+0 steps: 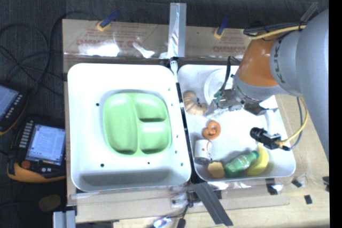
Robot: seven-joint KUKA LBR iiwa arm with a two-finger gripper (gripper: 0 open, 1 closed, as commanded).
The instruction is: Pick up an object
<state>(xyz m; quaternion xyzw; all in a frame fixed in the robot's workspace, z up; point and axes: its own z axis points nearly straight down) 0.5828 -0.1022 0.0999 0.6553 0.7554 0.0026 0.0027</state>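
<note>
My gripper [220, 100] hangs low over the upper left part of the right bin [283, 171], reaching in from the right under the orange wrist band. A tan, shell-like object [192, 103] lies just left of it, against the bin's left wall. Below the gripper sits a small orange ring-shaped item [212, 130]. Along the bin's front lie a small white cup [202, 149], a brown piece [216, 169], a green bottle [240, 164] and a yellow banana [261, 160]. A white round dish [215, 83] is partly hidden behind the gripper.
The left bin [85, 168] holds a green divided plate [137, 123]. A ridge [180, 115] separates the two bins. Cables and handheld devices [40, 144] lie on the floor to the left of the bench.
</note>
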